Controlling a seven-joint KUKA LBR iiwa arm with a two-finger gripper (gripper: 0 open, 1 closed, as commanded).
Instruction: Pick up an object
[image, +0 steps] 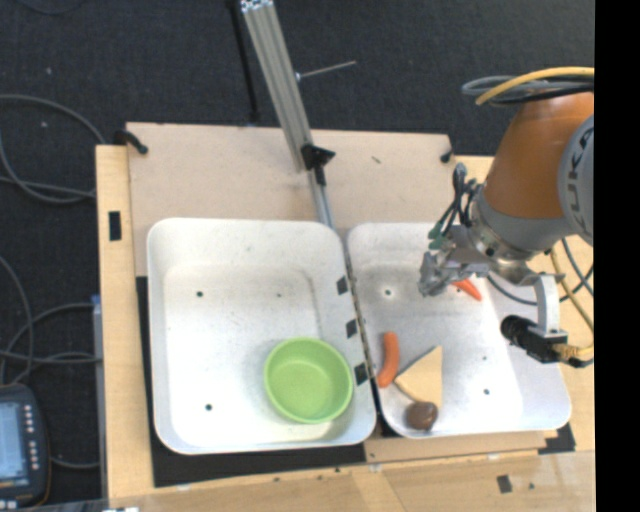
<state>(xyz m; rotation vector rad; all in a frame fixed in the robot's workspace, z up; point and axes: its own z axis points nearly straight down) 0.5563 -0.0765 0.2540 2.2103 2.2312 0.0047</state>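
Camera view looks down at a slant on two white bins set side by side on a tan bench (230, 170). The arm (540, 170) comes in from the right, its orange band bulking large above the wrist, and it bends down over the upper part of the right bin (530, 395). The gripper (437, 278) hangs low over that bin's floor, near its upper middle, pointing down and a little to the left. Whether it is released or clenched cannot be told, since the grey metal there blurs together against the white floor. A small orange piece (469, 290) shows just beside the gripper on its right, partly under the wrist; whether the two touch cannot be told. Cables loop off the wrist, and a black fitting (530, 338) sticks out below it over the bin's right side. Lower in the same bin, against the left wall, lies an orange sausage-shaped thing (389, 358), standing nearly upright in the picture. A tan wedge (425, 378) lies just beside it to the right, one point aimed up, and a small brown lump (421, 415) sits at the wedge's lower edge, near the bin's front rim. All three are well apart from the gripper. In the left bin (200, 260) a green bowl (308, 380) stands open side up near the front right corner. A metal rail (285, 85) slants down from the top to the gap between the bins.
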